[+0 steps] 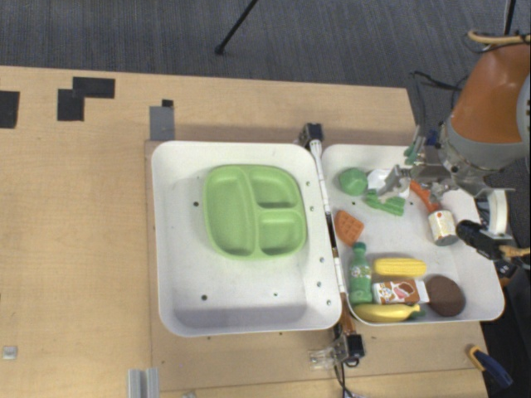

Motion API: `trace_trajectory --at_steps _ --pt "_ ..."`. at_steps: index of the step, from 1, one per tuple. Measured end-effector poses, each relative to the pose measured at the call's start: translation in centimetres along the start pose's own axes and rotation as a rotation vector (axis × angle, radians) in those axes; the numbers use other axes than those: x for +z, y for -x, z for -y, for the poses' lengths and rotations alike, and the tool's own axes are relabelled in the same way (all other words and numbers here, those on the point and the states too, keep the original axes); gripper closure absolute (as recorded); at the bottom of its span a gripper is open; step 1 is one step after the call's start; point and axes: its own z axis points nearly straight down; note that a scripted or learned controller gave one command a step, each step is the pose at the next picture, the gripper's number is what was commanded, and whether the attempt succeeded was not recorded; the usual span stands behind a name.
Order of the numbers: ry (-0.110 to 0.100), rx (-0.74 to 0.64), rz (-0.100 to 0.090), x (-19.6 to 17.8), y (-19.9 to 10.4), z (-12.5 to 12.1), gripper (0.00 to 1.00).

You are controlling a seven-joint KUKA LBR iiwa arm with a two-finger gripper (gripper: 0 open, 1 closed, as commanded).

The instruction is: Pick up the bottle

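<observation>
the green bottle (pixel 360 274) is seen lying in the right bin (pixel 465 160), against its left wall, just left of the corn (pixel 400 267) and the small carton (pixel 398 291), below the orange waffle (pixel 348 225). the hand (pixel 419 172) is seen well above the bottle. whether it is open cannot be told. a green tray (pixel 254 211) is kept in the left bin (pixel 178 247).

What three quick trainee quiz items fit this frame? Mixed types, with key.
1. True or false: the green bottle lies in the same bin as the green divided plate.
2. Which thing touches the bottle's lower end? A corn cob B banana C waffle
3. Fill in: the gripper is above the ___ bin.

Key: 1 false; 2 B, the banana; 3 right.
</observation>
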Motion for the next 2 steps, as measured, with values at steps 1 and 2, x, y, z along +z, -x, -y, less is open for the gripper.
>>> trace_trajectory --at_steps 1,2 --pt "-0.001 0.178 0.0 4.3 -4.0 8.1 0.0" --pt "0.0 0.459 -0.001 4.3 -9.7 8.1 0.0"
